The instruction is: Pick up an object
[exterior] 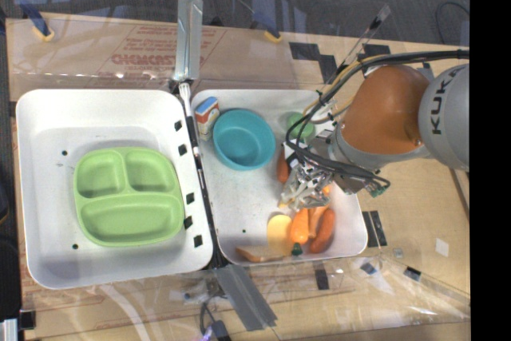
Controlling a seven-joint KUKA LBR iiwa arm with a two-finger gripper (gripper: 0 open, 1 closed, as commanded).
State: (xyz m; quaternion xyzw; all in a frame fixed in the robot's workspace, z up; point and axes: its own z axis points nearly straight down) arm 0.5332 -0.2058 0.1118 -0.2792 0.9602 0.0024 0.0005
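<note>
At the left of the surface we see the left bin (32, 196), and in its middle lies a green divided plate (128, 196), flat and alone, well apart from the arm; we judge it is not the target.

In the right bin (239, 204), a small carton with a blue and red label (206, 113) stands in the far left corner, against the wall shared with the left bin. Just beside it sits a teal bowl (243, 138), open side up. Toward the near edge lies a cluster of toy food: a thin orange strip (249, 255) along the near wall, a yellow round piece (279, 231), an orange carrot (299, 226) and a reddish sausage-like piece (322, 231), all touching or nearly so. A green object (297, 124) shows near the far right corner, partly hidden by cables.

The gripper (306, 186) hangs low over the right bin, just above that cluster. Because the pieces crowd together there, we judge a pick from this pile is intended. Whether the fingers are apart or together we cannot tell; the metal parts are tangled in view, and nothing shows between them.
</note>
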